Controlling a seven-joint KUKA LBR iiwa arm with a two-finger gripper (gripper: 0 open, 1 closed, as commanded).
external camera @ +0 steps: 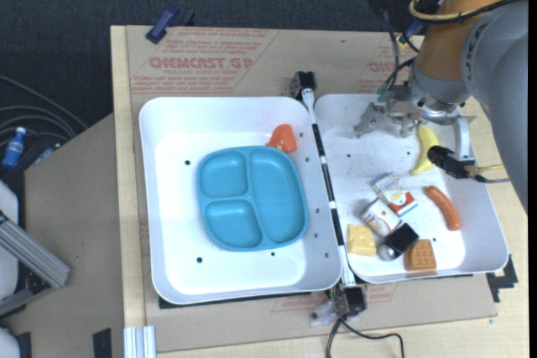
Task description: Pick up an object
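Camera view, arm: grey, orange band (pixel 449 29), reaching in from the right over the right bin (pixel 478 251).
Gripper (pixel 388 118): low at the far end of the right bin, fingers apart, nothing between them.
Right bin objects: yellow banana (pixel 426 151) just beside the gripper; red sausage (pixel 443 206), small carton (pixel 391 206), cheese wedge (pixel 362 241), black block (pixel 400 238), cracker (pixel 421 256) nearer the front.
Left bin (pixel 168 205): blue divided plate (pixel 251 197) in the middle; orange piece (pixel 284 137) by its far right corner.
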